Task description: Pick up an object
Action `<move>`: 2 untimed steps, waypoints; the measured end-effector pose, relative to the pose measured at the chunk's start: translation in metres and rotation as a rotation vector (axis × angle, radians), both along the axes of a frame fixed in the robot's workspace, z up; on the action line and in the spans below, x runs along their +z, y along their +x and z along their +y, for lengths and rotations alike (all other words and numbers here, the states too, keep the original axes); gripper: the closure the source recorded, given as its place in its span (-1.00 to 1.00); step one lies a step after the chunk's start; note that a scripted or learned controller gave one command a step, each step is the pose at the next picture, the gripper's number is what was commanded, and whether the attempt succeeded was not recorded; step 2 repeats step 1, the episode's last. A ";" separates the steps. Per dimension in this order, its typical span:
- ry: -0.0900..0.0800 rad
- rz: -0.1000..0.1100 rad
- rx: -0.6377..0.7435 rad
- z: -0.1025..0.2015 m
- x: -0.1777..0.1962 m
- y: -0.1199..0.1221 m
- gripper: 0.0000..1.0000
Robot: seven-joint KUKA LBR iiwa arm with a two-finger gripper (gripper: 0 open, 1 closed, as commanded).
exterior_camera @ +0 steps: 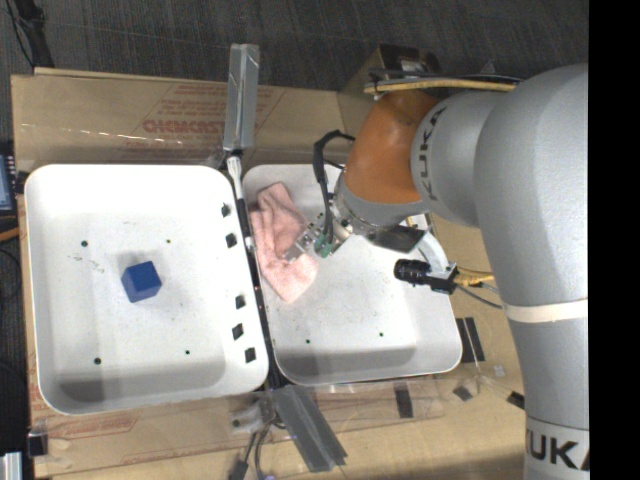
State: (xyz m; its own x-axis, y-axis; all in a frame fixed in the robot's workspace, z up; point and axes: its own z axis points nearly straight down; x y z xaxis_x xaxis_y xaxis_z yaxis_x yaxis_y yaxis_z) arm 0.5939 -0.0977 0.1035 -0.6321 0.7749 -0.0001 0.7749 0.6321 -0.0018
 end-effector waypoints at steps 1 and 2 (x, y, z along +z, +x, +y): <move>0.000 -0.003 -0.204 0.113 0.090 0.017 1.00; 0.000 -0.003 -0.204 0.113 0.090 0.017 1.00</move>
